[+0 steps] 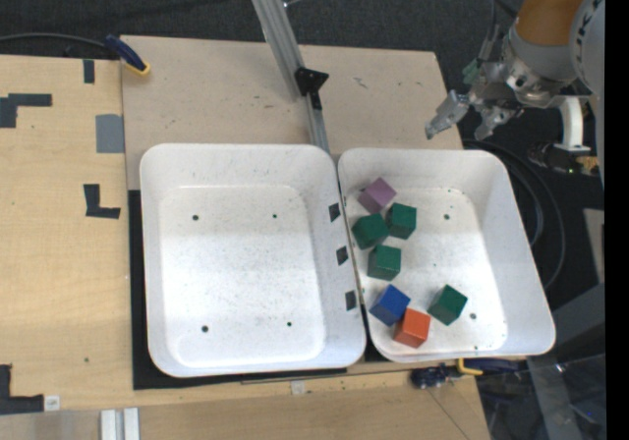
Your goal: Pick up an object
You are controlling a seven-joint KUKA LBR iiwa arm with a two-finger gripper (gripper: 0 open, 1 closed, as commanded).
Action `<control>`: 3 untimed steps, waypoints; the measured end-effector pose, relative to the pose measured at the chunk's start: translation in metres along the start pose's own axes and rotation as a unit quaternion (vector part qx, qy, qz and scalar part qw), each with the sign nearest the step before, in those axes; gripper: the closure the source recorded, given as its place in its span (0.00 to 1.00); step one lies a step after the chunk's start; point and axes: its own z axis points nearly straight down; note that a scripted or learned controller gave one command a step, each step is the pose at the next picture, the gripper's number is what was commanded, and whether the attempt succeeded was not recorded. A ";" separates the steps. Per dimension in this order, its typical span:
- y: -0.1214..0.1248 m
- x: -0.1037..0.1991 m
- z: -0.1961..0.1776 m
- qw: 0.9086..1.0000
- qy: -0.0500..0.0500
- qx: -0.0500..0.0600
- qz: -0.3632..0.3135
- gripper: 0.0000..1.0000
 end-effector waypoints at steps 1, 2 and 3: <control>0.000 0.000 0.000 1.000 0.000 0.000 0.000 0.00; -0.003 -0.003 0.045 1.000 0.000 0.002 0.000 0.00; -0.010 -0.010 0.103 1.000 0.000 0.003 0.001 0.00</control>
